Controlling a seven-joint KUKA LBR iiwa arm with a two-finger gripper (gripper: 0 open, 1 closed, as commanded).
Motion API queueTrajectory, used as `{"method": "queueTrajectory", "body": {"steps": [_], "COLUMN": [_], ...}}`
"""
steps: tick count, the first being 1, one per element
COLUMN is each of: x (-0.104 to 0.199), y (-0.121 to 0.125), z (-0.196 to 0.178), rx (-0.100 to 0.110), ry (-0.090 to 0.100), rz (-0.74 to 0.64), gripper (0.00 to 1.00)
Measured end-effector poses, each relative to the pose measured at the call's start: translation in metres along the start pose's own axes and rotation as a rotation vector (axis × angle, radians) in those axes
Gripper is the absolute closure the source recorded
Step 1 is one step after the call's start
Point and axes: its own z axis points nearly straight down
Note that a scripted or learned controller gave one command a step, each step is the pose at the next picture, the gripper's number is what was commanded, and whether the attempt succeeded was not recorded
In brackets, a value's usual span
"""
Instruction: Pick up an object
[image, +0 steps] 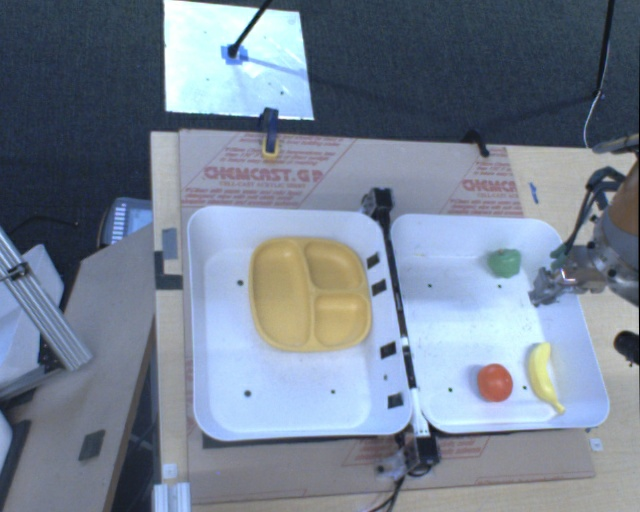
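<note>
Gripper (548, 285) is hanging at the right bin's (450, 330) right edge, coming in from the right, low over the bin floor. Nothing is sitting between its tips; whether they are spread or closed I cannot tell, too small and blurred.

Three candidates are lying in the right bin. Green item (505, 262) is sitting near the far right corner, just beside the gripper and apart from it, so it is probably the closest target. Tomato (494, 382) and banana (544, 375) are lying near the front right, close together; touching or not is unclear.

Handling guesses: all look like light plastic toy food, stiff, smooth, somewhat slippery. Green item is lumpy and rounded, so pinching across its middle seems best; it may be rolling or squirting out if caught off-centre. Tomato is round, same risk. Banana is long and curved, so closing across its narrow width at mid-length looks most secure, though it is lying close to the bin wall.

Left bin (220, 400) is holding a yellow tray (308, 294) with compartments, flat and wide, a poor fit for a pinch.
</note>
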Motion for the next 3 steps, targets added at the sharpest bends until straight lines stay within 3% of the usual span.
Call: {"method": "queueTrajectory", "body": {"steps": [2,3], "x": [0.111,0.166], "y": [0.019,0.024], "z": [-0.019,-0.009], "rx": [0.002,0.005], "ry": [0.004,0.004], "rz": [-0.008,-0.006], "gripper": [1.0,1.0]}}
